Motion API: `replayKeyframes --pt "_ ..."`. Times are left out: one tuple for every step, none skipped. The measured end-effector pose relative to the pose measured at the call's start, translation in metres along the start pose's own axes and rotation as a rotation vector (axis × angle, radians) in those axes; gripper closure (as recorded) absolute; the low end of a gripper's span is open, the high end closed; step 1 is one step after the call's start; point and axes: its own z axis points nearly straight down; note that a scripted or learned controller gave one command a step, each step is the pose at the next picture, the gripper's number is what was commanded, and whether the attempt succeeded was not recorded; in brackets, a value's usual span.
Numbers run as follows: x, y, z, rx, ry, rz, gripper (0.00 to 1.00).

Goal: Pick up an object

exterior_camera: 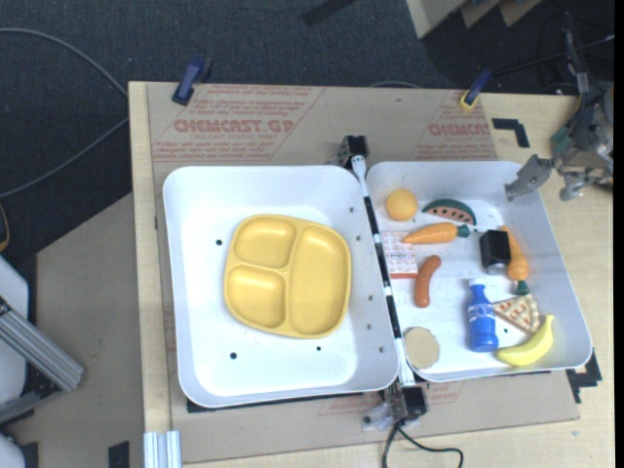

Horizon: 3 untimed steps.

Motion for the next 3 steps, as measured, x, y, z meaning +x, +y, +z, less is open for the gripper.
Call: replayKeyframes --pt "0.001 -0.008 0.134 0.0 0.006 -0.004 0.0" --pt "0.01 -0.034 0.145 0.002 0.002 0.001 0.0" --pt "0.01 -0.033 0.134 0.0 0.0 0.001 1.0"
